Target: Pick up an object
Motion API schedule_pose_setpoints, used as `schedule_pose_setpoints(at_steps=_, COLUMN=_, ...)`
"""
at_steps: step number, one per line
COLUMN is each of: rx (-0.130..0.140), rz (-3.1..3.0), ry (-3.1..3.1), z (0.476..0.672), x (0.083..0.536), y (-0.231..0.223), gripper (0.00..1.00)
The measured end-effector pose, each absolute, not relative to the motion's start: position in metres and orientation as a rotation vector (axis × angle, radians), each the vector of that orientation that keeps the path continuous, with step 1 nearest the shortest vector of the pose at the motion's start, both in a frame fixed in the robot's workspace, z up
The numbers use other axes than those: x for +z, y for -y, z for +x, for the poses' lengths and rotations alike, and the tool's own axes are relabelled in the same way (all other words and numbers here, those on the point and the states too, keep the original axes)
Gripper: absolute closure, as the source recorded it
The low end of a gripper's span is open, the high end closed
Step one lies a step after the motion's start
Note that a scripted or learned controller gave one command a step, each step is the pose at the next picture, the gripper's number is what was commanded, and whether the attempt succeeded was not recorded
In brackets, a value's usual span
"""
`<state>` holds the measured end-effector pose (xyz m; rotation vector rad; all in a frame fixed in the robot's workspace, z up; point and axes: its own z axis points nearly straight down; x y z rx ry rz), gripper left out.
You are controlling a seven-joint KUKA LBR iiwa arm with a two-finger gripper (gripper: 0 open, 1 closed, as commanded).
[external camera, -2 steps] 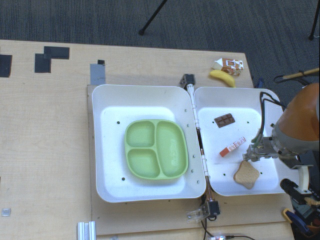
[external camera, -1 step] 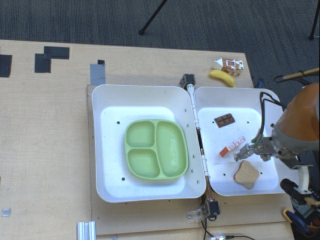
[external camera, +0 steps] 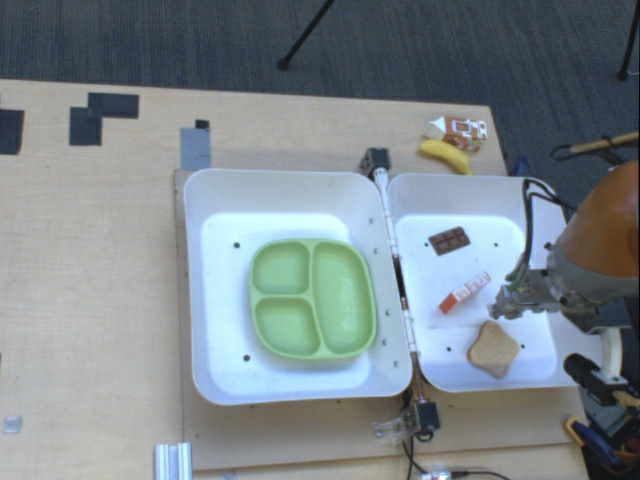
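Observation:
The right bin [external camera: 455, 378] holds a tan slice of bread [external camera: 493, 350] near its front, a small red and white packet [external camera: 464, 294] in the middle and a brown chocolate bar [external camera: 448, 240] toward the back. My gripper [external camera: 512, 302] hangs at the bin's right side, just above and behind the bread and right of the packet. No object shows between its fingers. The orange band of the arm [external camera: 608, 236] sits to the right of it.
The left bin [external camera: 215, 268] carries a green divided plate [external camera: 311, 299]. Behind the right bin, on the bench, lie a yellow banana [external camera: 444, 154] and a small carton [external camera: 460, 128]. Cables run along the right bin's far right edge.

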<state>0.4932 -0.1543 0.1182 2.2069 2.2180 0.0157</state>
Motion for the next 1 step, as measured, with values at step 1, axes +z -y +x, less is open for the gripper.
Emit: schedule_pose_setpoints(at_steps=1, rx=0.015, rz=2.207, ry=-2.218, z=0.4931, x=0.1181, y=0.1543, gripper=0.0)
